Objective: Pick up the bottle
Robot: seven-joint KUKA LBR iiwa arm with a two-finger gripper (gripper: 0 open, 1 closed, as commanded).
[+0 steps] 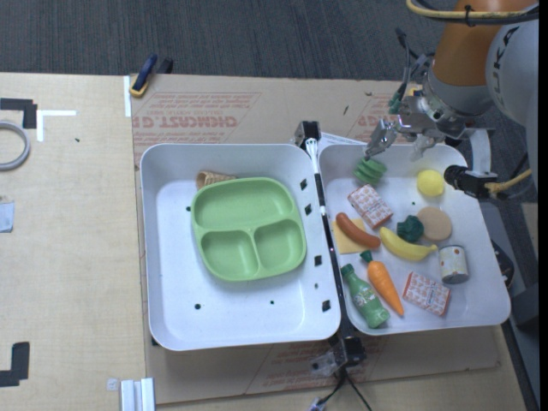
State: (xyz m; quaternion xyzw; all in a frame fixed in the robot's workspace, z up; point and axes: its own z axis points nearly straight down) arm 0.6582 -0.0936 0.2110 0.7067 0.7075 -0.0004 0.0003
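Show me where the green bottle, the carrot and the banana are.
green bottle (364,299), camera view, middle of its body
carrot (385,287), camera view, middle of its orange body
banana (404,246), camera view, middle of its curve

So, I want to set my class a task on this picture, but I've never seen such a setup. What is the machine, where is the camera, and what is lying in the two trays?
The machine is a grey robot arm with an orange band, reaching in from the right. Its gripper hangs over the far end of the right bin, with nothing between its fingers. One camera fixed above the bench looks down at a slant. The left bin holds a green divided plate. The right bin holds toy food: a green bottle, which the arm is meant to pick up, a carrot, a banana, a sausage, a lemon and a small can, among others.
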